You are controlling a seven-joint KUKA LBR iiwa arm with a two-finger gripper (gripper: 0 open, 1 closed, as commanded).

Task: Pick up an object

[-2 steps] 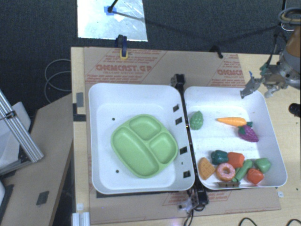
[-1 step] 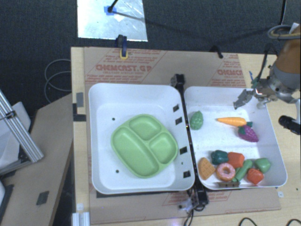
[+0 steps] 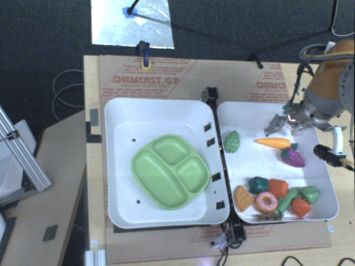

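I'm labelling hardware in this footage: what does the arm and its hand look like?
The arm is grey with a broad orange band above the wrist and thin dark cables running alongside. Its hand is a small grey metal assembly ending in two slim fingers, with a tiny reddish light on it.

arm (image 3: 333, 76): we see it cut off at the right edge | claw (image 3: 288, 123): too small to judge its grip

A green divided plate (image 3: 170, 172) lies in the left white bin (image 3: 119, 123). Both bins sit on printed cardboard (image 3: 166, 79) covering the worktop (image 3: 61, 148). Beyond it, a shiny sheet (image 3: 131, 15), perhaps foil, lies on dark carpet (image 3: 39, 32).
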